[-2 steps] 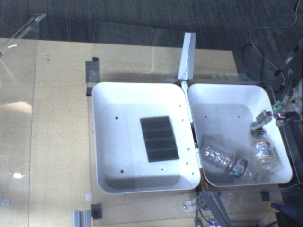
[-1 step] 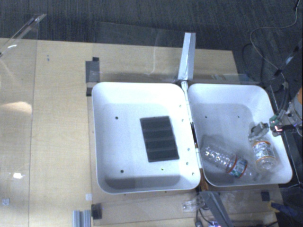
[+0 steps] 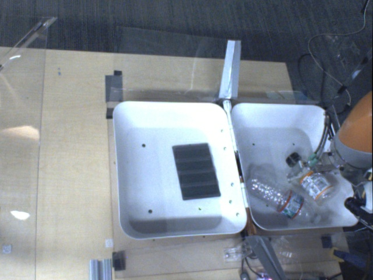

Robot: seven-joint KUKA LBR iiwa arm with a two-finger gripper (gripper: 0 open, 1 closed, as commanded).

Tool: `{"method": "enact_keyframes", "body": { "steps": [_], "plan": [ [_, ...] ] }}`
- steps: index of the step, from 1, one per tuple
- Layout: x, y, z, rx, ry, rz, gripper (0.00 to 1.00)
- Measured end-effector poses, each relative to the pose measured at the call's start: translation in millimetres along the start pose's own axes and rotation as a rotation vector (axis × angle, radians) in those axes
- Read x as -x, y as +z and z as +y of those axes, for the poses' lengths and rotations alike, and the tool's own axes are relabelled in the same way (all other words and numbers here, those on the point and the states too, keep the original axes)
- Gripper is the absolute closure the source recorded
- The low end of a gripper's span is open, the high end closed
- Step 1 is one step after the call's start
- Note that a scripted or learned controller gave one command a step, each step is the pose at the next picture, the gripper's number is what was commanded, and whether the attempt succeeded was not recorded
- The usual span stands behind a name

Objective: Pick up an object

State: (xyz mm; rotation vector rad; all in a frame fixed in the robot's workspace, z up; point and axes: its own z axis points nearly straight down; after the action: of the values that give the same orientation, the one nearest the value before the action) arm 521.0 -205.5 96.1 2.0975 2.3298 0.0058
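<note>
Lying loose in the right-hand shallow white bin (image 3: pixel 274 121), the clear crinkled plastic bottle (image 3: pixel 274 194) and a clear plastic cup-like piece (image 3: pixel 317 185) beside it seem not yet lifted. Nearby hangs the gripper (image 3: pixel 312 165); its grip I cannot tell. One dark ribbed rectangular pad (image 3: pixel 196 171) occupies the left white bin (image 3: pixel 134 156). Two bins, one arm.

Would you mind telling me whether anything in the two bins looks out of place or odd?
Nothing looks spilled or broken. The dark ribbed pad lies slightly askew in the left bin, and a clear plastic bottle lies on its side among clear clutter in the right bin.
</note>
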Motion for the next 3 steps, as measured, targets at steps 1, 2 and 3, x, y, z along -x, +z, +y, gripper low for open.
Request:
{"method": "enact_keyframes", "body": {
  "steps": [1, 2, 3],
  "plan": [
    [-3.3, -21.3, -32.6, -0.004, 0.164, 0.002, 0.00],
    [-7.1, 6.8, -30.2, 0.003, 0.088, -0.001, 0.00],
    [-18.3, 6.7, -28.7, 0.005, 0.247, -0.003, 0.00]
  ]
}}
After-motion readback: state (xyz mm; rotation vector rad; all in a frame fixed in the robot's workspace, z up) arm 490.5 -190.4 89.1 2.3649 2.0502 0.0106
